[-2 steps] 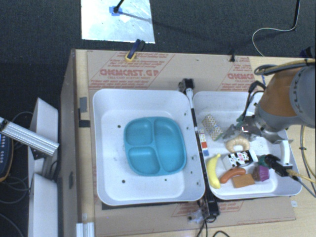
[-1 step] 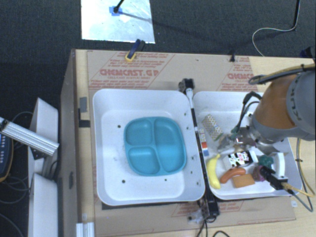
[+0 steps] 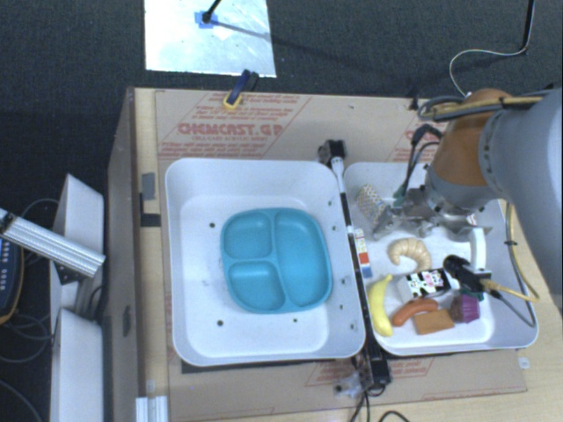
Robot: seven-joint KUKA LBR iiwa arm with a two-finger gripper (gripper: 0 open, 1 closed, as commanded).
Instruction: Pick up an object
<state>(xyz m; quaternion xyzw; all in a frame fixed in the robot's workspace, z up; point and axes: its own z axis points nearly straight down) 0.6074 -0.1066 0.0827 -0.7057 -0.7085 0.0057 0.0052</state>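
Overhead, two white bins sit side by side. One blue plate (image 3: 275,260) with three compartments lies in the left bin (image 3: 189,192). Beside it, the right bin (image 3: 510,332) holds one croissant (image 3: 410,251), one banana (image 3: 380,304), one sausage (image 3: 413,311) and one purple piece (image 3: 464,308). Just above the croissant hangs the gripper (image 3: 398,214); whether it is gripping anything, I cannot tell.

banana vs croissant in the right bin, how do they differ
The yellow toy banana is long, slim and smooth; the tan toy croissant is shorter, plumper and ridged. The banana lies lengthwise along the right white bin's left wall, near the front; the croissant lies crosswise nearer the middle, arching upward. Both are curved, lie flat and are untouched.
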